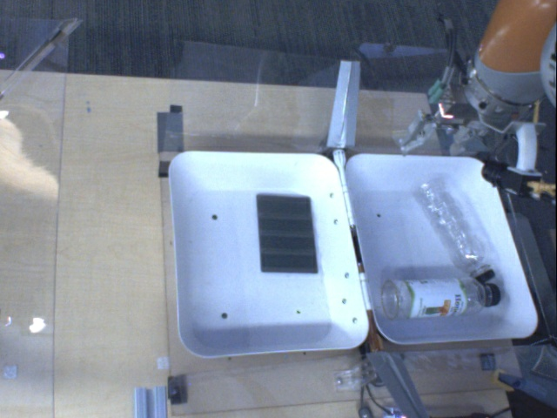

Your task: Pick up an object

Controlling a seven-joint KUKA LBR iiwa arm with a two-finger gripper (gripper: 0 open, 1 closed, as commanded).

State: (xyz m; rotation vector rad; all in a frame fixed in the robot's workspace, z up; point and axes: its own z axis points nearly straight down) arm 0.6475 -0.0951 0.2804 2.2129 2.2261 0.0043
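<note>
Nothing picked up yet, as far as I can judge: every object I see lies in a bin, none lifted. My landmark is the right bin (pixel 513 320). In it, along its near wall, a clear bottle (pixel 435 297) lies on its side, white label up, dark cap pointing to the bin's right wall. Above the bottle, toward the bin's far right corner, a crumpled piece of clear plastic (pixel 448 218) runs at a slant; hard to read, it could be a wrapper or a second thin bottle, I cannot say which. Left of the right bin, touching it along the shared rim, sits the left bin (pixel 200 233) with a dark ribbed pad (pixel 287 233) flat near its middle. My jaws (pixel 439 116) hang beyond the right bin's far rim, over the surface rather than over the bin floor, below my orange-banded wrist (pixel 518 24). The metalwork there is small and cluttered, so I cannot tell how my jaws stand, and I see nothing between them. The bottle is well apart from the jaws, across the whole bin floor toward its near wall; the clear plastic lies between the two, nearer to me. What is left, by my reckoning: move in over the bin, descend on one object, close, lift. All of the task remains.
</note>
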